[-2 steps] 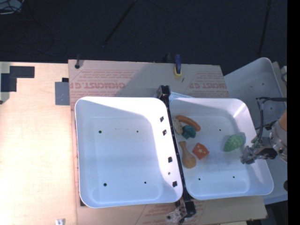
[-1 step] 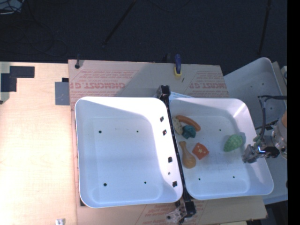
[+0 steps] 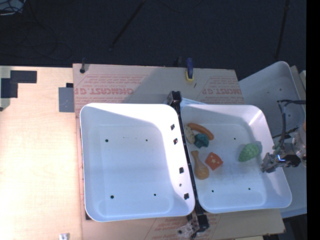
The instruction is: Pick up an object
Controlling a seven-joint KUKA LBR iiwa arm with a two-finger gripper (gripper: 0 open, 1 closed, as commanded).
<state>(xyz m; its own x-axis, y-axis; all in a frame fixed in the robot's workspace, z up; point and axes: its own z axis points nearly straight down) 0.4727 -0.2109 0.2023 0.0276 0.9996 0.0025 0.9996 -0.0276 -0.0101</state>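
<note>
Camera view: the gripper (image 3: 272,162) sits at the right bin (image 3: 260,196) rim, its grasp impossible to tell. Nothing looks lifted yet (my judgement); the green object (image 3: 249,152) lies just beside it, unpicked.

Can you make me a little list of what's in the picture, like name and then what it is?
right bin: white, holds all the toys
green lumpy toy: nearest the gripper, near the bin's right side
red block: in the middle area
tan pear-shaped toy: just left of the red block
orange sausage-shaped toy: near the bin's left wall, at the back
teal toy: right below the orange one
left bin: white, beside the right bin
gripper: over the right bin's right rim, holding nothing I can see
</note>
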